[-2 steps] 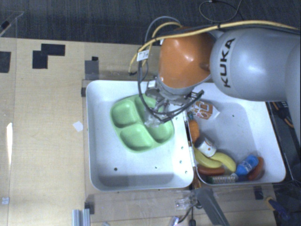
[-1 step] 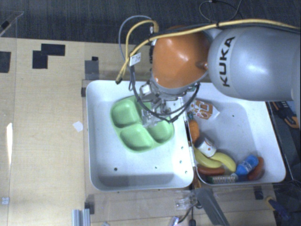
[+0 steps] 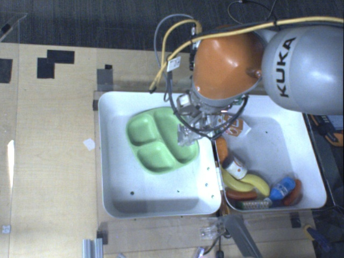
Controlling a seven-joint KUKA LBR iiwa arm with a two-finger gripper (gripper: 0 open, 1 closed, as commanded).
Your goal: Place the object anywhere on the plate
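A light green plate (image 3: 156, 138) with three sections lies in the left white bin (image 3: 115, 187), toward its upper middle. My gripper (image 3: 186, 137) hangs over the plate's right edge, under the orange wrist band and a tangle of cables. Its fingertips are hard to make out against the plate. I cannot see any object between them. The right bin (image 3: 285, 138) holds the loose objects: a yellow banana (image 3: 248, 184), a small white and brown piece (image 3: 236, 169), and a blue item (image 3: 281, 190).
An orange and white packet (image 3: 236, 125) lies at the right bin's upper left, beside the wrist. A red piece (image 3: 243, 196) lies under the banana. The grey arm covers the right bin's upper part. The left bin's floor below the plate is bare white.
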